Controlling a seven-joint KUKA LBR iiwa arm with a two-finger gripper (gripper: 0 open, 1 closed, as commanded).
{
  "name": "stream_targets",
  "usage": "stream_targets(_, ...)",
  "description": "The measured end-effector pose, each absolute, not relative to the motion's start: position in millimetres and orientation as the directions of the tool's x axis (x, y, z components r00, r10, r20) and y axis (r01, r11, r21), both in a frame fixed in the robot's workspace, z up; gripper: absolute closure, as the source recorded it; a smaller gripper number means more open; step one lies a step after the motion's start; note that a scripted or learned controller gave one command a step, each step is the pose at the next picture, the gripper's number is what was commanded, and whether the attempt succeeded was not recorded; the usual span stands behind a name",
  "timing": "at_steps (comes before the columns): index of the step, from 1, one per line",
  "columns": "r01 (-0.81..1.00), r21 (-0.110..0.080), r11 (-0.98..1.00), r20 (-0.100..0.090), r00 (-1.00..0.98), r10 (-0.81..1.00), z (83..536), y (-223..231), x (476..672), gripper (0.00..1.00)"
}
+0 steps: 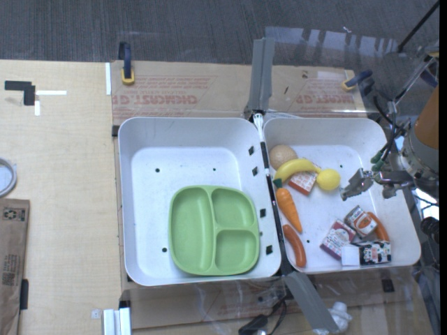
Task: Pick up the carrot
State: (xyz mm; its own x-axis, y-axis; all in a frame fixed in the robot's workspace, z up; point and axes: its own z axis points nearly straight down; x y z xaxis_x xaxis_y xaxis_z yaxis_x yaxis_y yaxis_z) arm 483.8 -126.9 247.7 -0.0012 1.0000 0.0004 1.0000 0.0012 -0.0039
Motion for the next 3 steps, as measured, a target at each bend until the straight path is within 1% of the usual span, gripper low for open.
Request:
stream_targets(1,0.999,-0.004,0.037,0.000,-0.037,0.999,190.1,-29.2,482.3,0.00)
stream_targets(2,0.881,-0.001,-0.473,-0.002,0.473,0.881,190.8,-67.2,477.8,0.00)
stream_targets(3,0.955,-0.004,-0.297,-0.002,0.297,0.955,190.2,-41.0,507.3,0.00)
